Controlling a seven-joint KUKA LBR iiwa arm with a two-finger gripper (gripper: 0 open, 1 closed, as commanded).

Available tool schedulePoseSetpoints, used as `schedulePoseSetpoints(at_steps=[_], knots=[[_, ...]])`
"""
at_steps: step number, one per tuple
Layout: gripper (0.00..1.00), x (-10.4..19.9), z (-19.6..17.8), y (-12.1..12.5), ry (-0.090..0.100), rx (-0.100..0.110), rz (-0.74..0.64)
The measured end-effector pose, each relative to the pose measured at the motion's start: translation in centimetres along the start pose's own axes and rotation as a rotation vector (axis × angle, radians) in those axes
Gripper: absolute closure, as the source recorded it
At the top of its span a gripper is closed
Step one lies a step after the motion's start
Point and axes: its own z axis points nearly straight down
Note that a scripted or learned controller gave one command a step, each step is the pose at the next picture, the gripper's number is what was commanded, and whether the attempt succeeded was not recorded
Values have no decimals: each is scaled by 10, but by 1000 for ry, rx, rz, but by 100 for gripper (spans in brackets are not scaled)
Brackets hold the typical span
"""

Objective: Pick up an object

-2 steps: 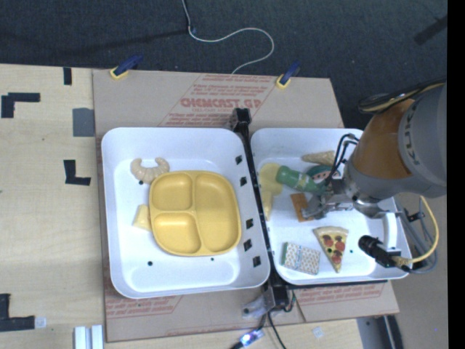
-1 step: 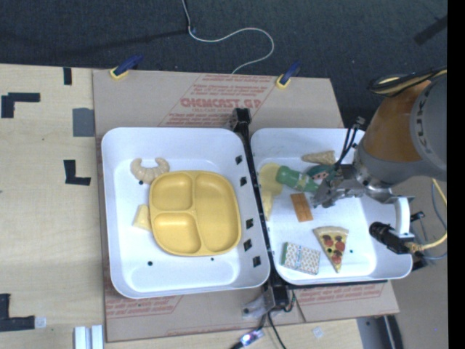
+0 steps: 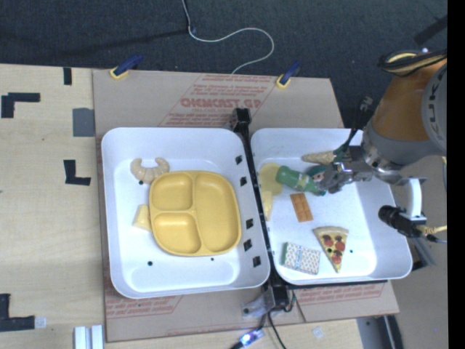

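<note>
A green object, bottle-like and lying on its side, is taken to be the target; it is found in the right bin, in the upper left part, with its right end reaching in under the gripper. The gripper is seen low over that end, at or just above it, but the view is too small and dark there, so whether the fingers are spread or closed on it cannot be told, and no hold is claimed. The approach is made from the right, which would explain why the near end of the object is addressed rather than its middle. Just left of the gripper, past the green object, a pale yellow piece is noted against the bin's left wall. Just above the gripper a cone-shaped item is lying, close enough to be knocked on a lift. Below and slightly left an orange rectangular piece is lying flat, apart from the fingers. Further below, a pizza slice and a patterned square are placed well apart from the gripper. Far to the left, in the left bin, a yellow divided plate is set centrally, with a croissant touching its upper left edge. The step is judged as descent or grasp, unfinished.
</note>
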Motion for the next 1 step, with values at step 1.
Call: schedulePoseSetpoints(at_steps=[1], knots=[[100, 1, -33, 1, 0, 1, 0]])
